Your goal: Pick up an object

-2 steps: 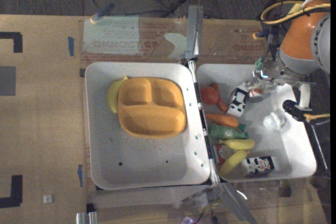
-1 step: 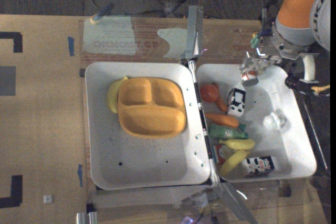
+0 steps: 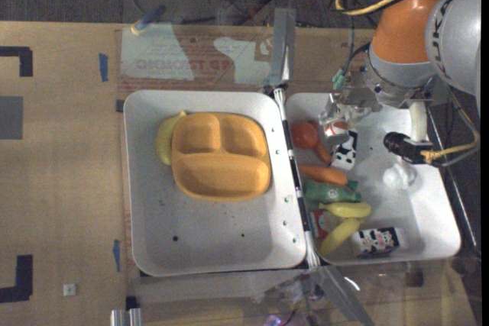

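Banana (image 3: 163, 140): mostly hidden under orange tray (image 3: 221, 155). Arm (image 3: 432, 19): cut off at right edge. Gripper (image 3: 338, 121): fingertips too blurred to read. Small carton (image 3: 376, 240): print too small to tell.

The desk (image 3: 61, 187) is a pale wooden surface carrying two shallow white bins side by side: the left bin (image 3: 153, 240) sits near the centre, and the right bin (image 3: 428, 225) touches it at 3 o'clock. Black tape marks (image 3: 17, 61) lie on the wood toward 9 o'clock, with small blue tape strips (image 3: 103, 66) near the left bin's 10 and 8 o'clock corners. A clear plastic sheet (image 3: 199, 53) lies flat at 12 o'clock.
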Robot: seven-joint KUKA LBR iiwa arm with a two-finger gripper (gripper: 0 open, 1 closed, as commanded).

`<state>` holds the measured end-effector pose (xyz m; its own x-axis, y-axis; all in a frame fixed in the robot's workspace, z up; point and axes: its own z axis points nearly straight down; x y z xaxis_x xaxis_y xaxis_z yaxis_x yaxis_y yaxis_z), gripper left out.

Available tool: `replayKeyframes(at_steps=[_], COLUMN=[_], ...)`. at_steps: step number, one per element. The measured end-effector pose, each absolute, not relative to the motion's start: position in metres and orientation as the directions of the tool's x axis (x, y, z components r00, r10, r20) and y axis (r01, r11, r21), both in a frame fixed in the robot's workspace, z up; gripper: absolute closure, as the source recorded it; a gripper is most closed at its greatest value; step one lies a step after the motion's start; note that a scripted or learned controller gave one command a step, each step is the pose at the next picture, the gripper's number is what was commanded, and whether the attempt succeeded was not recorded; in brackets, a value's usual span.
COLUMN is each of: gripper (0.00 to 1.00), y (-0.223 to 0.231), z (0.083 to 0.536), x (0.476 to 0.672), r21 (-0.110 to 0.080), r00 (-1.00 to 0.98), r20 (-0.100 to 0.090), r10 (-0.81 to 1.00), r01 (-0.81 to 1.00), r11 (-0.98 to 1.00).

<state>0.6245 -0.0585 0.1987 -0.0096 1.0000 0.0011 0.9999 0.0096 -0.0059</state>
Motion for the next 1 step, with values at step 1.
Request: replayKeyframes(at_steps=[1], gripper=[0.0], y=[-0.0588], z=[0.1987], x=[0.6245], r21=[-0.006], r00=[-0.009], r20=[0.001], r10=[1.0], r01=[1.0], r11=[0.009])
